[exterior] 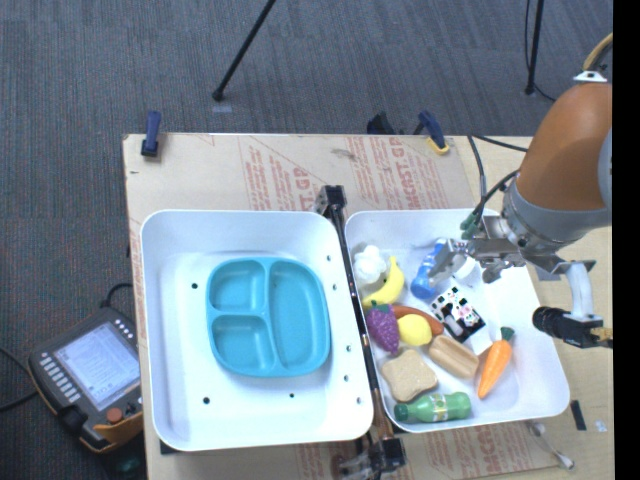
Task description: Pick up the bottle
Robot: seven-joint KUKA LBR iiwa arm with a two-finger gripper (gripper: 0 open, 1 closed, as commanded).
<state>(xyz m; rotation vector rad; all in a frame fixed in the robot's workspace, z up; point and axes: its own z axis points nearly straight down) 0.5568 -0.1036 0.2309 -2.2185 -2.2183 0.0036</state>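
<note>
The green bottle (pixel 432 406) lies on its side against the near wall of the right bin (pixel 545 383), so that wall blocks any approach from the front. A slice of bread (pixel 408 374) sits just beside it on the far left side, and a hot dog (pixel 455 357) and a carrot (pixel 493 363) crowd the space beyond it. The way down from above is open. The left bin (pixel 165 268) offers wide free floor around the blue tray (pixel 268 315).

Cardboard-topped bench (pixel 290 168) with left bin (pixel 160 268) beside right bin (pixel 545 388).
</note>
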